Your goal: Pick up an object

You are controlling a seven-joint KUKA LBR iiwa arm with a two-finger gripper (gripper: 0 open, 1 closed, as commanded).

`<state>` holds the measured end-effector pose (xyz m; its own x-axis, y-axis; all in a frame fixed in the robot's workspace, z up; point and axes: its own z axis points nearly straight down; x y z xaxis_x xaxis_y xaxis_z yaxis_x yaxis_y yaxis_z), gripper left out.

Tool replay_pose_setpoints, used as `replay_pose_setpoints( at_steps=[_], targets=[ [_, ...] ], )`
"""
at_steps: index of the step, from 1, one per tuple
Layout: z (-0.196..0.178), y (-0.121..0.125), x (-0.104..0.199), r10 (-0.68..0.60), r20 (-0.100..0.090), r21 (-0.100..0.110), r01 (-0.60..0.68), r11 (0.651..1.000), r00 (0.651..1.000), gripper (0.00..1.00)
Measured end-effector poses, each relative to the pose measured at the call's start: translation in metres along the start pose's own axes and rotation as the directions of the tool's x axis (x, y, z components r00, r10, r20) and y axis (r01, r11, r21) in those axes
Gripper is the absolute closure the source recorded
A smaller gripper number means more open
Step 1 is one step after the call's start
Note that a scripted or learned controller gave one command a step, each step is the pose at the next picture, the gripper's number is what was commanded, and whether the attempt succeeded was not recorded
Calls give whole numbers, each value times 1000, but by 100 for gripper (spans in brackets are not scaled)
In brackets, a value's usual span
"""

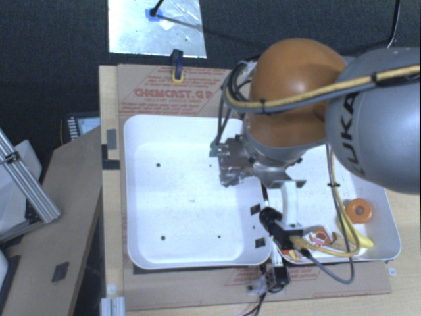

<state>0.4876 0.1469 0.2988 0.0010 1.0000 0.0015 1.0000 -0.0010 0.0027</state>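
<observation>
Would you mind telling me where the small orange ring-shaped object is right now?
The orange ring lies in the right bin, near its right edge, just under the grey arm and above the yellow banana-shaped object.

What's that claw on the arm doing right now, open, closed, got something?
Gripper: cannot be told; it sits low at the seam between the two white bins, and the wrist above hides its tips.

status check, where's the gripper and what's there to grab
Gripper low over bins' shared edge, fingers unreadable. Orange ring and yellow banana in right bin. Arm overhangs that bin.
</observation>
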Motion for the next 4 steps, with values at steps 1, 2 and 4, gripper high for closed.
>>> replay_pose_setpoints(
  at_steps=[1,2,4],
  targets=[
    [0,0,0,0,0,0,0,1000,1000,0],
    [0,0,0,0,0,0,0,1000,1000,0],
    [-213,-2,89,-9,-6,-9,9,1000,1000,0]
  ],
)
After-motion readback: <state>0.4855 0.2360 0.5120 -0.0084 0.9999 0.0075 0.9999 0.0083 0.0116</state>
